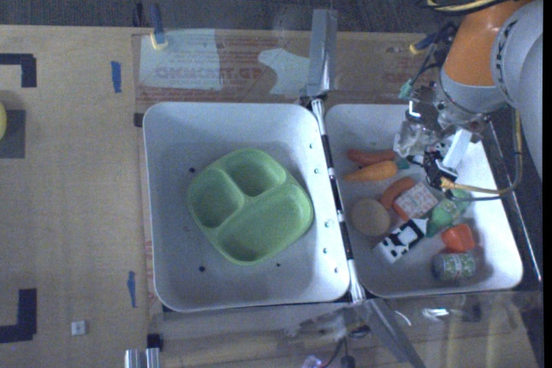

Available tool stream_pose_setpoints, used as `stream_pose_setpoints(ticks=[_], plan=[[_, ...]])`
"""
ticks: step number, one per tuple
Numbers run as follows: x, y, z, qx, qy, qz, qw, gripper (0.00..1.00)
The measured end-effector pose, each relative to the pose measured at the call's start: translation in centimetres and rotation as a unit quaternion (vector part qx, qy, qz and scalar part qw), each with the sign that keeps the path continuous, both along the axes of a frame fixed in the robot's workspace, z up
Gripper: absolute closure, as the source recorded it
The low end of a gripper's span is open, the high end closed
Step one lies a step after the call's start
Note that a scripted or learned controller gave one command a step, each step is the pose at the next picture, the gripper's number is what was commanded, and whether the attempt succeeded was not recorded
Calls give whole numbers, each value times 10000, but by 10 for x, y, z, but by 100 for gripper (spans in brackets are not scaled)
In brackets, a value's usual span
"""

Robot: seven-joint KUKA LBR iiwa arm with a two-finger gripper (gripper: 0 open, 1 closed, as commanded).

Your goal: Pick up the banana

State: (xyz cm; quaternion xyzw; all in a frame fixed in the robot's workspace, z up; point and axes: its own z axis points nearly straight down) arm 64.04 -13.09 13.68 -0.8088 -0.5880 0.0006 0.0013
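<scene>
My gripper hangs low over the back part of the right bin, below the orange band of the arm. It sits just right of a red-orange chilli-like piece and an orange carrot. I cannot make out anything between its fingers. Cables and the wrist body cover what lies directly beneath it. A small yellow shape shows at the bench's far left edge, outside both bins; I cannot tell what it is.
The left bin holds a green divided plate. In the right bin lie a brown round item, a pale box, a black-and-white object, a green piece, an orange piece and a can.
</scene>
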Motion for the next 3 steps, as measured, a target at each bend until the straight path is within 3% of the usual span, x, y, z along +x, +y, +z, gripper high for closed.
stream_pose_setpoints(ticks=[1, 2, 3], plan=[[27, 24, -51, -12, -24, -1410, 9900, 100], [27, 133, 49, -2, -15, -2328, 9725, 100], [12, 72, 48, -12, 10, -2046, 9788, 100]])
